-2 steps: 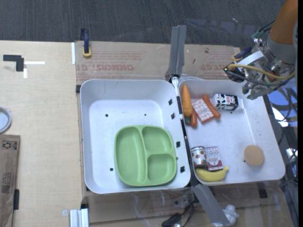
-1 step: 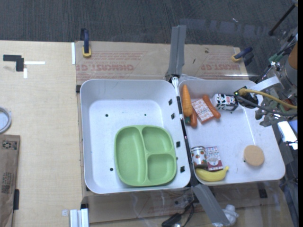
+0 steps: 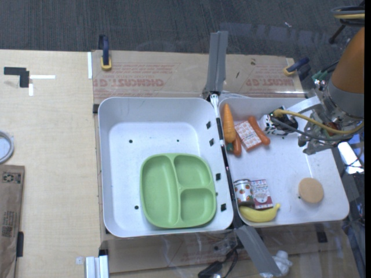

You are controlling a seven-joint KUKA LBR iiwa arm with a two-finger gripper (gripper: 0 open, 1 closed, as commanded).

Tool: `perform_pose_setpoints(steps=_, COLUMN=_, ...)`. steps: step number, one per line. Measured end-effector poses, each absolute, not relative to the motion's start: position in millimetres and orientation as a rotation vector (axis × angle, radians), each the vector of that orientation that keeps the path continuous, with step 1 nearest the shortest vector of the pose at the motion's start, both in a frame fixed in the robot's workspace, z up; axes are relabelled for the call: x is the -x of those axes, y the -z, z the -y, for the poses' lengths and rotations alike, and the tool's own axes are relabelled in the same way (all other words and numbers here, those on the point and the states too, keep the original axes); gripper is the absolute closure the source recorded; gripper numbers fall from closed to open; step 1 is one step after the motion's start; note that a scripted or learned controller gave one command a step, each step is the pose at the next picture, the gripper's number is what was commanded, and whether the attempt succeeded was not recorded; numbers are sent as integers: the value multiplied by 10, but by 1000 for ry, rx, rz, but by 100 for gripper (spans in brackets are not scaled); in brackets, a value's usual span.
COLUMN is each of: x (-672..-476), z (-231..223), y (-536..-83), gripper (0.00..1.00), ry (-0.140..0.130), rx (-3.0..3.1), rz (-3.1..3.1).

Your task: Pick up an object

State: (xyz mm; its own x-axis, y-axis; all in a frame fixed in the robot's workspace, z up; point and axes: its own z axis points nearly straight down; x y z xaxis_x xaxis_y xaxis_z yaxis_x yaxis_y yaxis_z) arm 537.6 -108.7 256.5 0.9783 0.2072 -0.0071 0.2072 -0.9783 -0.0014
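Two shallow white plastic bins sit side by side on a pale wooden bench. Nearest the camera in the left bin [image 3: 116, 155], a light green plastic divided plate [image 3: 177, 190] with three compartments lies flat, filling the front half; the compartments hold nothing visible. In the right bin [image 3: 330, 213], a yellow banana [image 3: 259, 213] curves along the front wall, touching a small red-and-white can [image 3: 242, 191] and a red-and-white printed packet [image 3: 261, 193] standing just behind it. A round tan bread-like bun [image 3: 311, 190] rests apart from them, near the front right corner. Farther back, against the divider between the bins, a smooth orange carrot [image 3: 229, 124] lies lengthwise with a shorter reddish-orange piece [image 3: 236, 147] at its near end. Beside it lies a flat pink-and-white printed card [image 3: 249, 135], with an orange stick-shaped item [image 3: 259, 131] along its right edge. A small black-and-white patterned object [image 3: 273, 124] sits at the back of the bin; its shape is hard to make out. The grey arm's gripper [image 3: 316, 138] hangs over the right bin's far right side, tangled among yellow and black cables; whether it is spread or closed cannot be told, and nothing is seen in its grasp. Beyond the bins, brown printed cardboard [image 3: 156, 74] is clamped to the bench.
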Motion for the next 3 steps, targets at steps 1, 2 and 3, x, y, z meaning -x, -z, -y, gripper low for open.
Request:
perform_pose_setpoints(steps=1, x=-4976, z=1080, y=-2936, gripper=100, ry=-8, rx=3126, rz=312)
perform_pose_setpoints(steps=2, x=-4779, z=1066, y=-3167, gripper=100, ry=-7, rx=3126, rz=317)
perform_pose_setpoints(steps=3, x=-4779, z=934, y=-2798, gripper=100, ry=-8, rx=3126, rz=312)
